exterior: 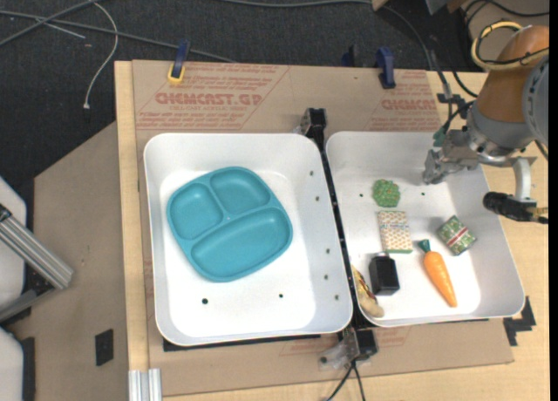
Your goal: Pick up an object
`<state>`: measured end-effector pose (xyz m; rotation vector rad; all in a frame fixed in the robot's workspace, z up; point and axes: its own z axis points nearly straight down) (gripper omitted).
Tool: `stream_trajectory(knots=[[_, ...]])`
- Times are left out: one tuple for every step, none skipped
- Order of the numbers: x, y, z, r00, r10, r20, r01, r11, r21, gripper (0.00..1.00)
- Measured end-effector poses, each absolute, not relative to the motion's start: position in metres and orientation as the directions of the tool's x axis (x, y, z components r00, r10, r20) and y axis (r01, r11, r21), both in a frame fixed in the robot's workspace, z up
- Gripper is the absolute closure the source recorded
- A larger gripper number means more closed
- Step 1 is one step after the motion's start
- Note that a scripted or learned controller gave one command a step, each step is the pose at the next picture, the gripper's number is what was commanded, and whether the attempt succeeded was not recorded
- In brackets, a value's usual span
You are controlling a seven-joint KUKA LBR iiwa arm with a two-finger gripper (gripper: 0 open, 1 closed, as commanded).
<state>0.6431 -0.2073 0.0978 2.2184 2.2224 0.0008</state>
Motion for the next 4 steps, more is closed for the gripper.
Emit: stream_trajectory(knots=[[0.644, -0.200, 0.145, -0.001, 1.000, -0.002, 1.000, 0.001, 0.006, 1.00], [0.650, -0.197, 0.210, -0.002, 1.000, -0.003, 1.000, 0.002, 0.009, 1.00], [0.652, -0.197, 0.250, -0.002, 1.000, -0.002, 1.000, 0.002, 0.007, 1.00], [0.633, -0.139, 0.255, -0.006, 1.000, 0.003, 1.000, 0.006, -0.001, 1.00]])
